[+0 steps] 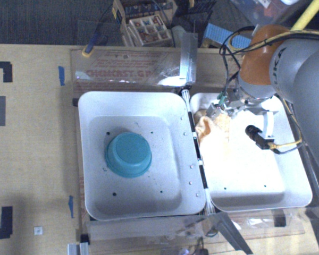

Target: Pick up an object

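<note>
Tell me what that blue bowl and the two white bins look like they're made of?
The blue bowl, lying upside down in the left bin, looks like matte moulded plastic: even teal colour, soft rounded edges, no glare. Both bins seem thin formed plastic, with smooth rounded corners; the right bin glares under bright light, so its finish is harder to judge.

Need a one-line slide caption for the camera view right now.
KUKA arm lowers its tool over a tan object in the right bin; a teal bowl sits upside down in the left bin.
</note>
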Robot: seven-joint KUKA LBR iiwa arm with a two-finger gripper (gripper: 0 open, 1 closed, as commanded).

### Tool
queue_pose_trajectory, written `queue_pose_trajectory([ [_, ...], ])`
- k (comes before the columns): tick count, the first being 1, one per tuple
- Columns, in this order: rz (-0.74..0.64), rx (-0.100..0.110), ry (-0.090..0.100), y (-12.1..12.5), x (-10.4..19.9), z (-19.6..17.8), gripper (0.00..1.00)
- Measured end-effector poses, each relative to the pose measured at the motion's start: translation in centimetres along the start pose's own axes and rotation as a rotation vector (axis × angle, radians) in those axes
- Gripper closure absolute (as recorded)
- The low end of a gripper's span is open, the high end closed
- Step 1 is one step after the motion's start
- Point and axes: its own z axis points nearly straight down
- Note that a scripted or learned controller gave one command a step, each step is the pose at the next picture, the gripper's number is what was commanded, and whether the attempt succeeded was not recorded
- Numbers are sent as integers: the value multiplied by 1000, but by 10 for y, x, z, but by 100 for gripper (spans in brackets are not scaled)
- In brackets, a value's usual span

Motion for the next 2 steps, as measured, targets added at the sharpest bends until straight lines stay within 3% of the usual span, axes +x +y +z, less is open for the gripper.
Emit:
queue_pose_trajectory([
  [1, 1, -4, 1, 2, 0, -9, 100],
  [2, 1, -4, 1, 2, 0, -9, 0],
])
